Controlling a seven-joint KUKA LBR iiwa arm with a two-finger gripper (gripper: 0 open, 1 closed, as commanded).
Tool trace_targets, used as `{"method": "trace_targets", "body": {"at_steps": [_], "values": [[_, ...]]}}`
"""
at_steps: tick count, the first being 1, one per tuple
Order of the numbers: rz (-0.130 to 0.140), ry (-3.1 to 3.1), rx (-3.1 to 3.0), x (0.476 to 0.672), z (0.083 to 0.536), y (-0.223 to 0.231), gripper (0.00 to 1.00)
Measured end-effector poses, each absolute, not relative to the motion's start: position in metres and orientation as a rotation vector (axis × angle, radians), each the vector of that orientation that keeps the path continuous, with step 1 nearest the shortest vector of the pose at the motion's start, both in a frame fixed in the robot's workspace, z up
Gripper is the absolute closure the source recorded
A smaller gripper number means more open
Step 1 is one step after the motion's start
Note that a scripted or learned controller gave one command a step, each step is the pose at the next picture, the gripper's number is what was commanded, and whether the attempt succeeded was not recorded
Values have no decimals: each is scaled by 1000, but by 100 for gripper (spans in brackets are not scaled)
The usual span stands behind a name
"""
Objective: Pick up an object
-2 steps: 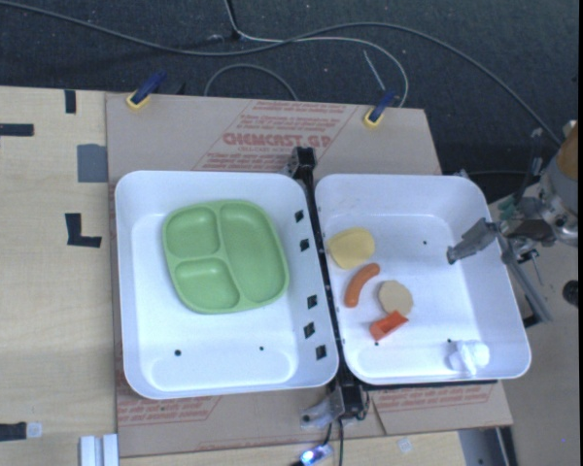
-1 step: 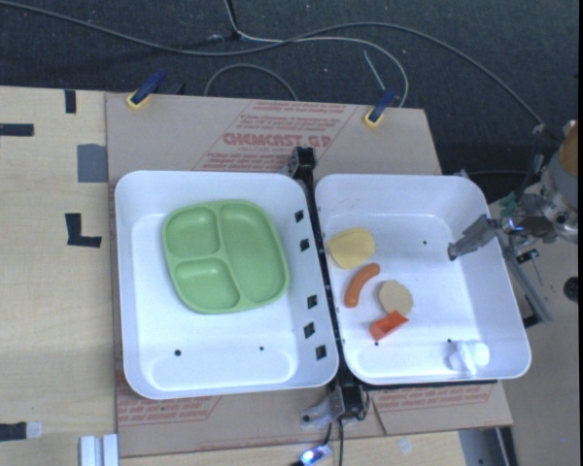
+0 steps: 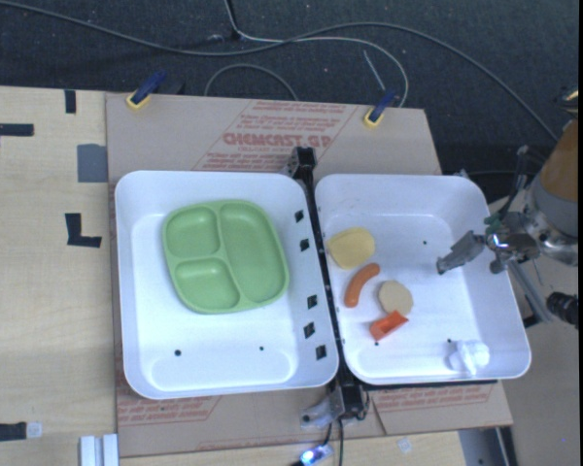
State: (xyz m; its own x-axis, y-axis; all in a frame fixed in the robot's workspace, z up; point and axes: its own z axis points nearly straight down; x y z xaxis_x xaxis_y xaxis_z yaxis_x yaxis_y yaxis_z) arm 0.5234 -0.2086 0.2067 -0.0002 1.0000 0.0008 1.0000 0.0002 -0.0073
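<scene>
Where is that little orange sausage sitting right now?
The sausage lies in the right bin, near its left wall, just below the yellow round piece and beside the tan slice.

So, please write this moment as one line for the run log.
stage: approach | gripper: above right bin, holding nothing | sausage: lying in right bin | green tray: in left bin

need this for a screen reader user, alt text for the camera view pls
A robot gripper hangs over the right edge of the right white bin, which holds a yellow round piece, an orange sausage, a tan piece, a red piece and a small white object. The left bin holds a green divided plate.
</scene>
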Motion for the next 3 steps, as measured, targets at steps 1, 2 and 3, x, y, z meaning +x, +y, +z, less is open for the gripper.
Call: {"method": "trace_targets", "body": {"at_steps": [1,2,3], "values": [[7,-2219,-2215,525,160,-203,0],[7,-2218,-2215,526,115,-201,0],[5,-2220,-2215,527,127,-201,100]]}}
